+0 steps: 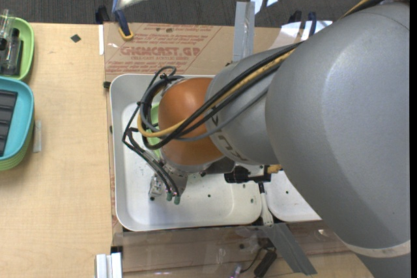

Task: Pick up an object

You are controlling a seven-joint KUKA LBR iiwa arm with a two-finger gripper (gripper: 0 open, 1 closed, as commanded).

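The grey arm (326,114) comes in from the right and covers much of the scene, its orange band (186,120) hanging over the middle of the left white bin (127,205). Below that band the hand (164,191) sits low inside the bin, near its front left part, and black and yellow cables (146,111) loop around the wrist above it. Small dark and green-tipped parts show at the hand's lower end, close to the bin floor, but whether it is open or closed cannot be told, because the wrist hides it from above. Nothing can be seen gripped there. A pale green object (152,124) peeks out from behind the cables at the left edge of the orange band, inside the same bin and farther back than the hand; most of it is covered by the arm, so its shape is unclear. A second white bin (290,202) lies just to the right of the first, largely under the arm. Behind the left bin a brown cardboard sheet (163,49) with red printing lies flat on the wooden bench (58,179). Far to the left of the bin, at the bench's edge, sit a green tray (23,42) and a teal tray (19,120).
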